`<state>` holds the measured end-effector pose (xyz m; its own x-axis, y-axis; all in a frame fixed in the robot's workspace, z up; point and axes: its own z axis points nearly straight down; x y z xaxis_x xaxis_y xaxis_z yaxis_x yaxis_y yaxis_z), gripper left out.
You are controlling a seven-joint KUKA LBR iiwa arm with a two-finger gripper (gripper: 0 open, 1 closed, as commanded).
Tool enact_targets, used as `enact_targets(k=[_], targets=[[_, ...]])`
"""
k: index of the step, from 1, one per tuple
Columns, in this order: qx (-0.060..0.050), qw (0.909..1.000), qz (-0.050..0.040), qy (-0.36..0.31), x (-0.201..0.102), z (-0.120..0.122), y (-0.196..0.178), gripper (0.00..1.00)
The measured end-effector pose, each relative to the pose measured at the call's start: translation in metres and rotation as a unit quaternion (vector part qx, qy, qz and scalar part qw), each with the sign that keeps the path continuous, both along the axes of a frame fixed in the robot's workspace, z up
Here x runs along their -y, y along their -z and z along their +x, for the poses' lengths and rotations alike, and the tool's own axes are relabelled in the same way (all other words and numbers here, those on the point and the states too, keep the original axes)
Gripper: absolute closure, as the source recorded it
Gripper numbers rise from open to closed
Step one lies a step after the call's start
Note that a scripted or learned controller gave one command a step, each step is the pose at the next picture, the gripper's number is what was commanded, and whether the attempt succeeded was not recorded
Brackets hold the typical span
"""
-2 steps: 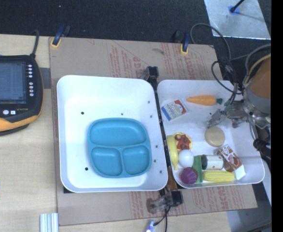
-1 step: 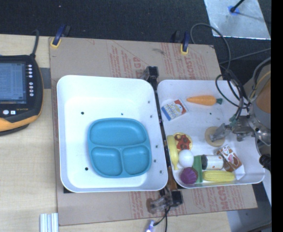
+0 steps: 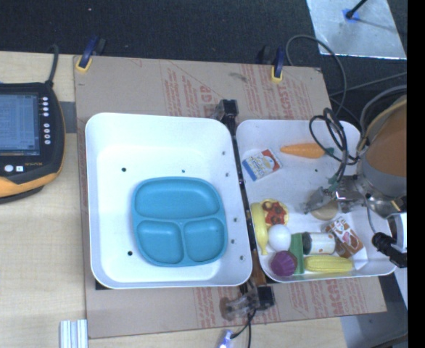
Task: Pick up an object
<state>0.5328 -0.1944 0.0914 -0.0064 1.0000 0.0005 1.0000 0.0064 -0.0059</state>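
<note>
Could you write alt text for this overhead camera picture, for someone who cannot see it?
A robot arm's pincer reaches from the right into a white bin of toy food: carrot, egg, corn cob. The left bin holds a blue divided tray.

Single fixed overhead camera, slanted down, both bins [image 3: 96,194] framed

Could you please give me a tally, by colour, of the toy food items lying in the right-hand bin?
Orange: 1, carrot
Blue and white: 1, carton
Yellow: 2, banana, corn
Red: 1, strawberries
White: 1, egg
Purple: 1, ball
Green-capped: 1, bottle
Brown: 1, packet
Total: 9
</note>
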Motion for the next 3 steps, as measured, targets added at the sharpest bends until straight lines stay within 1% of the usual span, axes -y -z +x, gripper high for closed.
enact_targets(k=[1, 2, 3], targets=[[-0.001, 1.0000, -0.0004, -0.001, 0.001, 0.000, -0.010, 1.00], [0.002, 1.0000, -0.0003, 0.001, 0.018, 0.044, -0.119, 1.00], [0.002, 1.0000, -0.0001, 0.001, 0.018, 0.044, -0.118, 0.00]])
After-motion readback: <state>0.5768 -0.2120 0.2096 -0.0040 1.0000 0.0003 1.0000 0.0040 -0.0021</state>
